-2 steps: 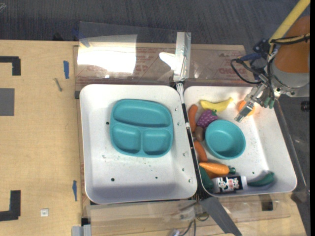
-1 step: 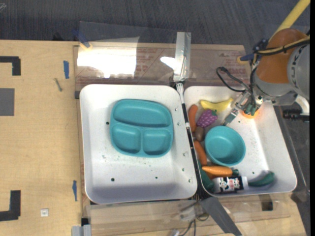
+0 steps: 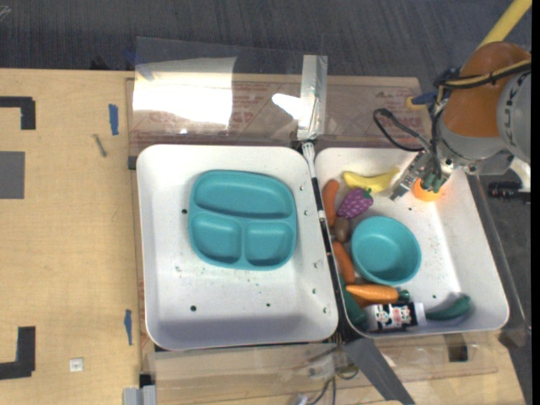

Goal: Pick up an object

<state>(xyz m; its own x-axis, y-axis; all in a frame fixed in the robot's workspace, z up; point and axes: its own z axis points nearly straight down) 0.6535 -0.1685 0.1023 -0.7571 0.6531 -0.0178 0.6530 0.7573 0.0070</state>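
Teal divided plate (image 3: 242, 218); teal bowl (image 3: 386, 250); yellow banana (image 3: 369, 179); purple grapes (image 3: 355, 201); orange carrot (image 3: 371, 293); white bins (image 3: 160, 251).

left bin (image 3: 160, 310): teal divided plate (image 3: 242, 218) | bench (image 3: 59, 251): tan

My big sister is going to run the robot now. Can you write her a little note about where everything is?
Gripper: low over the far end of the right bin, near the banana and a small orange piece. Nothing seen held.
Right bin: teal bowl, purple grapes, carrots along the left wall, a small can, a dark green vegetable.
Left bin: teal divided plate.
Done: nothing picked yet.
Left: grasp one object and lift it.
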